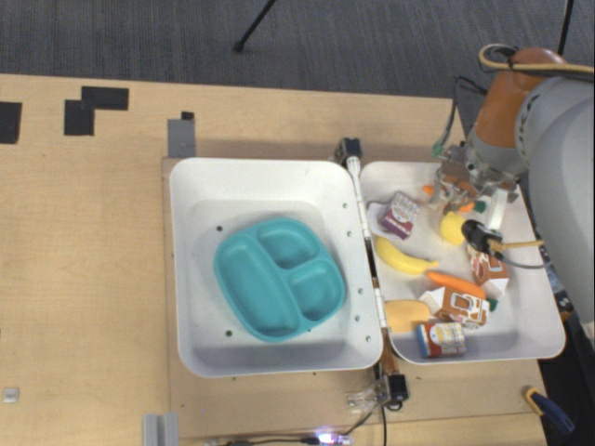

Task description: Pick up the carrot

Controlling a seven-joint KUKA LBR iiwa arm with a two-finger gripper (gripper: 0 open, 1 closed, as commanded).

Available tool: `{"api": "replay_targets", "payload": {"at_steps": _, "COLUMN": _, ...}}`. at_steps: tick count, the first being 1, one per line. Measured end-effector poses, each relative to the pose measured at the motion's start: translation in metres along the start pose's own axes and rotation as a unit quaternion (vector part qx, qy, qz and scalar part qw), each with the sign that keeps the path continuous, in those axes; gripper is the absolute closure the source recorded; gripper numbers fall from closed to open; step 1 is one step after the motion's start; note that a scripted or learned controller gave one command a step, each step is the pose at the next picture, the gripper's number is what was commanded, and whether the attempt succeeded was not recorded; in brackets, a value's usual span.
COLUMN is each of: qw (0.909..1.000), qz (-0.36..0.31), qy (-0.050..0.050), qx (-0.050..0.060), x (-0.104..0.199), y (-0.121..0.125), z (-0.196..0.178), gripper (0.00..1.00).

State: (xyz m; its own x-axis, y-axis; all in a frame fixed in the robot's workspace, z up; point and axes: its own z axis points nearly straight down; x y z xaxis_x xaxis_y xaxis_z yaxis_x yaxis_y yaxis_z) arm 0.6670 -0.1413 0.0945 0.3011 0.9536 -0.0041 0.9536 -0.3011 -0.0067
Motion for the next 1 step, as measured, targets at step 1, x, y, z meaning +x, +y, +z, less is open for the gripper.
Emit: {"api": "replay_targets", "payload": {"at_steps": 1, "qw": 0.9954, "qz": -0.096, "qy": 0.001, "qx": -0.006, "x": -0.0451, "y": -0.0176, "z": 0.0091, "gripper": 1.0}}
